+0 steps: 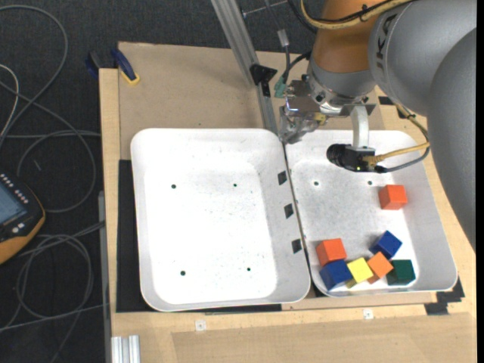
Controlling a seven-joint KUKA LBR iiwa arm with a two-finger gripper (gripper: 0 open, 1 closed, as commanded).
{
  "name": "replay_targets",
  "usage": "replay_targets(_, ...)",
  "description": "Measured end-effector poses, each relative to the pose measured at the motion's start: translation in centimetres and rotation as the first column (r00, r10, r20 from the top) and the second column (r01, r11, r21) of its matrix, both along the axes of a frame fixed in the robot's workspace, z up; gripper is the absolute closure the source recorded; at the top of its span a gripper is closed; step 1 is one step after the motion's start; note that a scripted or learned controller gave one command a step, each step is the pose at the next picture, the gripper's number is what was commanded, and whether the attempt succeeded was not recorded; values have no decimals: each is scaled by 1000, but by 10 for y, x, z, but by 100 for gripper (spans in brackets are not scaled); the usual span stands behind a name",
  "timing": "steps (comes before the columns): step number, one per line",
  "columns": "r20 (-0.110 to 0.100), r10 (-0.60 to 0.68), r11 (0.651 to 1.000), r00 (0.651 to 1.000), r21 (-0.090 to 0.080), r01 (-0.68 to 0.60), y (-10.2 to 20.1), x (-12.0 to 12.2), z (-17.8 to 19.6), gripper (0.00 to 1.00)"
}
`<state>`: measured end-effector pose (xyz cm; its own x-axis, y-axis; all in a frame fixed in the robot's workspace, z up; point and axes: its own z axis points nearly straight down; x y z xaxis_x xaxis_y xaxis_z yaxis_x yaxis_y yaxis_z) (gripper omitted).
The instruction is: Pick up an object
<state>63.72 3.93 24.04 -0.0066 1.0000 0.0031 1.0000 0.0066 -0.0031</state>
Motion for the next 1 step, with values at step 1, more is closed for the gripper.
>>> replay_targets(1,1,0,1000,1000,0,0,52,-20,3,100)
